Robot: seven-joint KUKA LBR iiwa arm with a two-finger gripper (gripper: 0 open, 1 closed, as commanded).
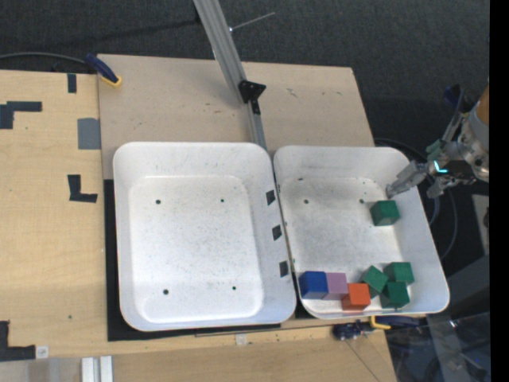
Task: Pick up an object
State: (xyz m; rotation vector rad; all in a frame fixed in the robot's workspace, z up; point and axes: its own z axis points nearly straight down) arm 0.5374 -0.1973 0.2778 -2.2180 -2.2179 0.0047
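My gripper (pixel 412 189) hovers over the far right edge of the right bin (pixel 342 153). Its fingers are spread open, and nothing sits between them. A lone green cube (pixel 384 212) lies on the bin floor just below and left of the fingertips, apart from them. Along the bin's near edge is a cluster: a blue cube (pixel 313 283), a purple cube (pixel 336 283), an orange cube (pixel 358 294) and three green cubes (pixel 394 283).
The left bin (pixel 191 151) adjoins the right one. A slanted metal pole (pixel 225 42) with a black clamp (pixel 252 91) crosses the bench behind the bins. A blue-and-yellow tool (pixel 103 68) lies at the far left.
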